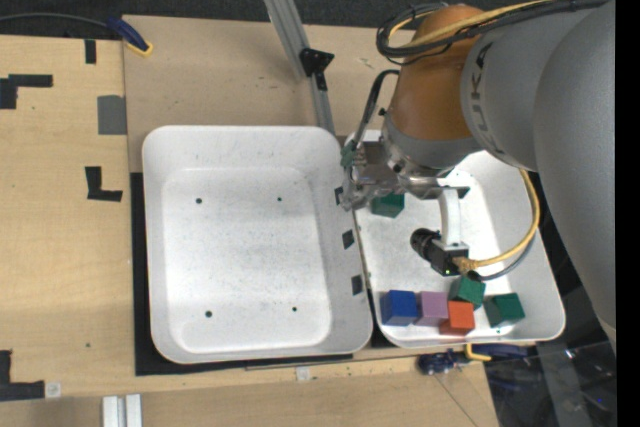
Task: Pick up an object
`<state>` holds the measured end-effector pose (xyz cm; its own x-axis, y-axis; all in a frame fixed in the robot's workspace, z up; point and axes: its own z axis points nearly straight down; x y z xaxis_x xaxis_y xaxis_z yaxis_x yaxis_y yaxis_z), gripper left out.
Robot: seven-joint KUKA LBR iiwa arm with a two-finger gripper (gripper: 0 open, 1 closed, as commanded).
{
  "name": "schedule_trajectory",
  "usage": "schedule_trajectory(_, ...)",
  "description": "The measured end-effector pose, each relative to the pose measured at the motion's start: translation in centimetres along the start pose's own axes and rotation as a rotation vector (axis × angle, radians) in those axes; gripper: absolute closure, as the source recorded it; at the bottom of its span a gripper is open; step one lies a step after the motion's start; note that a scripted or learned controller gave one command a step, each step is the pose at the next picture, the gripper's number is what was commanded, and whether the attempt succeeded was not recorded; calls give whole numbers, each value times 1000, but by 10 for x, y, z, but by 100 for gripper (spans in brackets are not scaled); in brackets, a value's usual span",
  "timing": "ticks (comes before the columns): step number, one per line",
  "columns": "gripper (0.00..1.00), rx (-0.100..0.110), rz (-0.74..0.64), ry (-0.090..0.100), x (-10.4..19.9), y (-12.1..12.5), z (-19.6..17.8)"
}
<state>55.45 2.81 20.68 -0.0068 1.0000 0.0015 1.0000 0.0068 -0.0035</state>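
The hand hangs at the right bin's ten o'clock with a green block just under it — grip state can't be told — so next comes confirming the pinch, then lifting.

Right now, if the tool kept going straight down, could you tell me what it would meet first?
Probably the green block just under the tool in the right bin, though depth is hard to judge from above.
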Motion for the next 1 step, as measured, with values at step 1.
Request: schedule_trajectory(1, 100, -2, 1, 0, 52, -16, -15)
